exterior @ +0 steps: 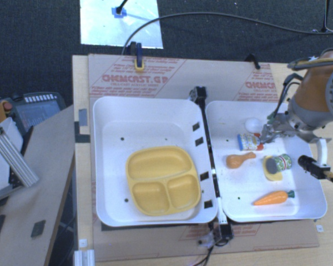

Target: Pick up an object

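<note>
The grey two-finger gripper [268,134] is low in the far part of the right-hand shallow white plastic bin [227,204], its tip just beside the right end of a small blue-and-white packet with a red end [248,142]. Whether the tip touches the packet, and how the tool is set, I cannot tell: the tip is small and dark against the clutter.

Just left of and beyond the gripper lies a small white rounded object [252,125]. Nearer than the packet, a tan drumstick-shaped toy [240,160] lies with its thick end to the left. To its right is a small can with a green label resting against a yellow piece [276,165], and near the front wall lies an orange toy carrot with a green top [273,198].

Across the black-clipped divider, the left-hand white bin [108,143] bears a yellow plastic tray with three compartments [162,179].

As a judgement, the pick is at the reach or grasp stage: every object appears to rest on the bin floor, nothing is lifted. The packet looks like the target; securing and raising it remain.
</note>
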You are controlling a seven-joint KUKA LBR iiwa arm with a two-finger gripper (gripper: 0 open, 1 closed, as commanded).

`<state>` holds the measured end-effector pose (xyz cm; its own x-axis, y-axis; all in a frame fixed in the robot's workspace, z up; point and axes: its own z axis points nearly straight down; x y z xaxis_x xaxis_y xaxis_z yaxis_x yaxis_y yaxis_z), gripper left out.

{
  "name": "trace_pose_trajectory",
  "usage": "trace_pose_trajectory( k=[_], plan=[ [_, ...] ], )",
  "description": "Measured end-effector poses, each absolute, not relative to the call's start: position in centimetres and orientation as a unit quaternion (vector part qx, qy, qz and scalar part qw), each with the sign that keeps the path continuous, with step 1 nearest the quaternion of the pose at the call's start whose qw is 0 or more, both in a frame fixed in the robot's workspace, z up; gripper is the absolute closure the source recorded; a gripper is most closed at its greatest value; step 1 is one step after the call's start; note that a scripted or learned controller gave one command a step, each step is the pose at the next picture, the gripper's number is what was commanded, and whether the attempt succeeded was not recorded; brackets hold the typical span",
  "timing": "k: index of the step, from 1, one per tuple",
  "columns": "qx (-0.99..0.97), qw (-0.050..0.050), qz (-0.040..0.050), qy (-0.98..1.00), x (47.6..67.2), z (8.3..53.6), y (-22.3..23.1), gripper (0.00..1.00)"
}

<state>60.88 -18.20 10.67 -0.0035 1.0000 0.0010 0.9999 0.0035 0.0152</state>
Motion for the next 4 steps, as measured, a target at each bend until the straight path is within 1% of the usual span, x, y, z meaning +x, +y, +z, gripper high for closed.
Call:
trace_pose_trajectory(
  k=[1, 2, 3, 4],
  plan=[
    [0.706, 0.003, 0.0013, 0.708, 60.8, 15.2, -18.7, 1.00],
    [0.705, 0.004, 0.0022, 0.709, 61.1, 21.7, -18.5, 1.00],
    [0.705, 0.001, 0.0003, 0.709, 61.2, 20.6, -18.5, 1.00],
    [0.704, 0.000, 0.0008, 0.710, 58.8, 20.2, -13.3, 1.00]
  ],
)
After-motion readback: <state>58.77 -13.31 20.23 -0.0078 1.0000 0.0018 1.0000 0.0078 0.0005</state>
